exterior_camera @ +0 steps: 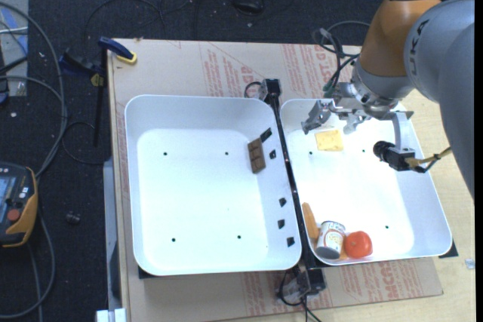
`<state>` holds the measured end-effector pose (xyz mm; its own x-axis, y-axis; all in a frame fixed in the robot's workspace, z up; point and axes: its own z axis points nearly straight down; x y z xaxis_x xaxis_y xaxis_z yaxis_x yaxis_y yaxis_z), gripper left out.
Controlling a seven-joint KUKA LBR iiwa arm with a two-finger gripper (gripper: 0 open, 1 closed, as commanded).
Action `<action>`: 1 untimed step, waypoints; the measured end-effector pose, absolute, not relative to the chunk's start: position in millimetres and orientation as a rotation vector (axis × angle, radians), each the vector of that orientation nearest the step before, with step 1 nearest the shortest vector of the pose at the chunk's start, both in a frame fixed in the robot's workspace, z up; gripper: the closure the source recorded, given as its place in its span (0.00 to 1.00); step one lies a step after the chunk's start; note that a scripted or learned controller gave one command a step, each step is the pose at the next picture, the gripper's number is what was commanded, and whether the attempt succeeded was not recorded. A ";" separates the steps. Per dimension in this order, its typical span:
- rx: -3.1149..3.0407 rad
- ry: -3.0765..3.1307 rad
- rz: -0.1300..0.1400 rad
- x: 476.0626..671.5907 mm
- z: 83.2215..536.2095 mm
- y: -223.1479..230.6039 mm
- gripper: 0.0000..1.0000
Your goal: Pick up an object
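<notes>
Gripper [333, 118] hovers over the right bin [423, 196], fingers spread open and empty, just above a yellow cheese slice [329, 140]. Tomato [358, 243], can [330, 237] and carrot [309, 219] lie at the bin's near corner.

"KUKA" on grey arm [445, 34] (partly cut off); red print on board [226, 68] unreadable.

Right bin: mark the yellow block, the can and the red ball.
yellow block [329, 140], camera view, centre of its top face.
can [330, 237], camera view, middle of its side.
red ball [358, 243], camera view, centre of its rounded top.
</notes>
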<state>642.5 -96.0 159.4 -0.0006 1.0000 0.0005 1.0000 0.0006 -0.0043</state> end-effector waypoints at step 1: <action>-2.219 -2.221 0.002 641.3 98.0 -93.7 0.00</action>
<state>641.3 -93.7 98.0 -0.0008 1.0000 0.0006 1.0000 0.0008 -0.0025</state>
